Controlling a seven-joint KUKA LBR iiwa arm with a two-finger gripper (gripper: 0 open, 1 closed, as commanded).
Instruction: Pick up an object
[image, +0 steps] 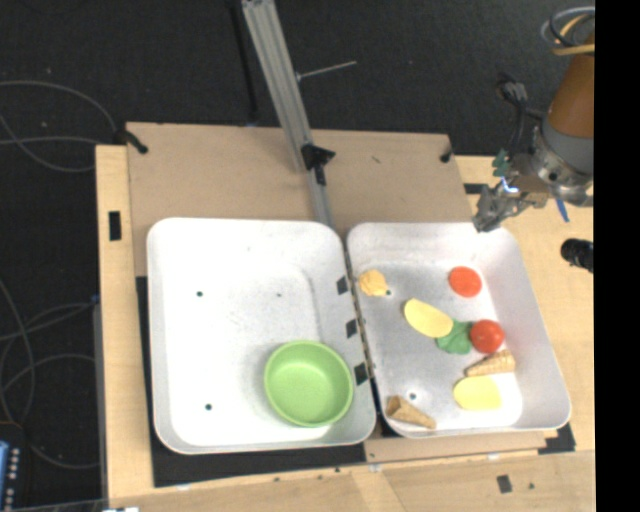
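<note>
A: Gripper (490, 217) hangs just beyond the far right corner of the right bin (535, 400), over its rim. I cannot tell from this picture whether it is released or clenched; nothing is seen in it.

B: And the things it may pick?

A: All lie inside the right bin. Taking the yellow oval piece (428, 319) as landmark: the orange-red ball (464, 281) is behind it to the right, the red ball (487, 335) just to its right, with a green piece (455, 340) touching between them. A small yellow thing (374, 284) is to its left, near the bin wall.

B: What could go wrong?

A: I think the crowding. The red ball, the green piece and the yellow oval piece touch each other, so a descent there may push one aside or catch two. The balls may roll away under closing pressure. Also the cone (491, 365) and the yellow block (478, 394) in front of the landmark lie close together.

B: Safer choice?

A: The orange-red ball stands apart, nearest the gripper.
</note>
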